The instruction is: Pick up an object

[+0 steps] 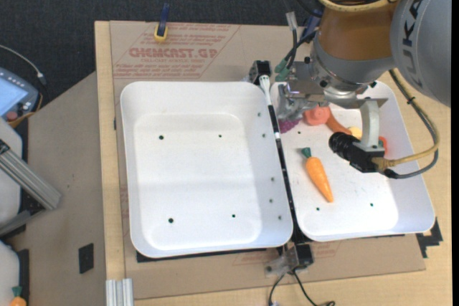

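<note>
My gripper (290, 108) reaches down into the right bin (373, 215), close to that bin's left wall. Just below it a small purple object (289, 126) peeks out, partly hidden by the gripper. A salmon-pink object (318, 116) lies right beside the gripper on its right. A toy carrot (319, 178) with a green top lies in the middle of the bin, apart from the gripper. An orange and yellow piece (343, 128) and a red bit (383, 143) sit further right, partly covered by the arm's black cable fitting.
The left bin (143, 104) lies beside the right one, and their walls meet along a ridge (278, 154). The arm's big orange and grey wrist (358, 11) overhangs the right bin's back. A yellow and blue clip (162, 26) sits on the cardboard at the back.
</note>
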Tool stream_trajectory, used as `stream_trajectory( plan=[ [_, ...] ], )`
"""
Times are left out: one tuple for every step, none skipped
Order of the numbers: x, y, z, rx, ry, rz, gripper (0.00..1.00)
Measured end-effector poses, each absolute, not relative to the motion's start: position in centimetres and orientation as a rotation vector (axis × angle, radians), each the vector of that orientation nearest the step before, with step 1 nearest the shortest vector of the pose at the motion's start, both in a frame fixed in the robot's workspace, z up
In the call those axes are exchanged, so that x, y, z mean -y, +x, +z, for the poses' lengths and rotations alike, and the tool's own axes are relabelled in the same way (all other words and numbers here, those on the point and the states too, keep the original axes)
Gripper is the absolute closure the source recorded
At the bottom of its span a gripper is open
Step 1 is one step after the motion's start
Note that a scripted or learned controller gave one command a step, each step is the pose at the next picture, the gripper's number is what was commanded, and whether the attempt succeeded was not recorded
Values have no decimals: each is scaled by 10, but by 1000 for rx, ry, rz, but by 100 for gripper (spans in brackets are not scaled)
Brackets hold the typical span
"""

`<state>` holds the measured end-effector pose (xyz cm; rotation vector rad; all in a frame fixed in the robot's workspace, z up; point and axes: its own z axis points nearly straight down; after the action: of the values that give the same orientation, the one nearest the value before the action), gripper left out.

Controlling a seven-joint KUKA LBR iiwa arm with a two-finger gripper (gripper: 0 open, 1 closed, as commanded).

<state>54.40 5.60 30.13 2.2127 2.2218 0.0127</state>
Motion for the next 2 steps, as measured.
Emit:
stream_trajectory(
  plan=[
    [38,514,299,-2211,2233,-5,100],
    [-48,515,307,-2230,2211,5,100]
  ],
)
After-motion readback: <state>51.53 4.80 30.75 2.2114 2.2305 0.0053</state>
